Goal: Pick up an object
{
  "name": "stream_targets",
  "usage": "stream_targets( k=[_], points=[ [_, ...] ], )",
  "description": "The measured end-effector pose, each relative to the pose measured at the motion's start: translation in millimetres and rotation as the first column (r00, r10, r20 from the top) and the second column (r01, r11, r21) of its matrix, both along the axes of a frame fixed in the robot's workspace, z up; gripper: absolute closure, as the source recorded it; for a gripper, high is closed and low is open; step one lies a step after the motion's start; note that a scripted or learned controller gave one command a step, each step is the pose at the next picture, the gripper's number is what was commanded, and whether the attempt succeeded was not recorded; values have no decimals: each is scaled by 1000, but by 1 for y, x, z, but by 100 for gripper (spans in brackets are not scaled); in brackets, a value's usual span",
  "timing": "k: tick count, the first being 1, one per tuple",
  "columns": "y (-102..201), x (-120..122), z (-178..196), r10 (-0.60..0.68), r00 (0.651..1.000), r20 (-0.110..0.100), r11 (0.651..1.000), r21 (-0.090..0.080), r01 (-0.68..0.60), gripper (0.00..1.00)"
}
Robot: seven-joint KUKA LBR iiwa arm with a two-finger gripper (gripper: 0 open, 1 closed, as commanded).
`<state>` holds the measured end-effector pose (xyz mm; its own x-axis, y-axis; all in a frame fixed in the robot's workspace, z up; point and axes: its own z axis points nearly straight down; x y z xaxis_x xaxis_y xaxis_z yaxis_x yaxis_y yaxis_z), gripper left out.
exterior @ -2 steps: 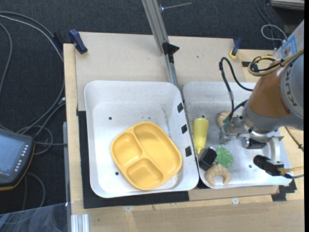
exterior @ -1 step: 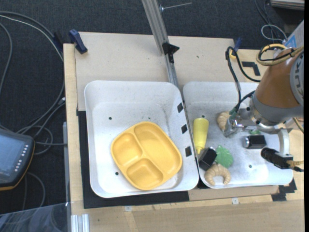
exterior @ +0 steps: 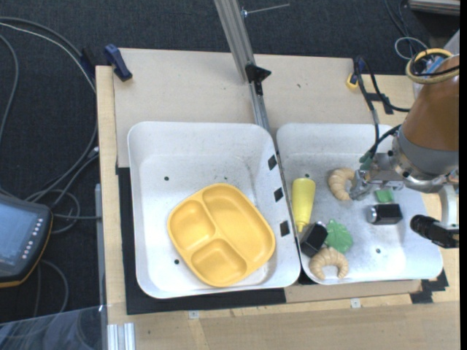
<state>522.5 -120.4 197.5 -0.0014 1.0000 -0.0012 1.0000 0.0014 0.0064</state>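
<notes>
The right bin (exterior: 408,265) holds several small objects. A tan croissant-shaped piece (exterior: 339,183) lies near its middle, and my gripper (exterior: 361,186) hangs low right beside it, on its right. A small green piece (exterior: 384,195) and a black block (exterior: 384,213) lie just below the wrist. Along the bin's left wall lies a yellow bottle (exterior: 303,201), with a black piece (exterior: 314,238) and a green leafy toy (exterior: 338,236) below it. A second croissant (exterior: 330,262) rests near the front edge.
A yellow divided plate (exterior: 220,233) lies in the left bin (exterior: 146,159). A slanted metal pole (exterior: 237,28) rises behind the bins. The arm's grey body and orange band (exterior: 432,122) cover the right bin's far right side.
</notes>
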Motion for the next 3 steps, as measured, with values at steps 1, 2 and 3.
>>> stream_targets(
  k=[1, 2, 3],
  points=[
    [4, 2, 44, 1, 1000, 0, 1000, 0, -1, 100],
    [53, 26, 53, 6, 1000, -3, 1000, 2, -6, 100],
    [105, 47, 38, 5, 1000, -5, 1000, 2, -5, 100]
  ],
)
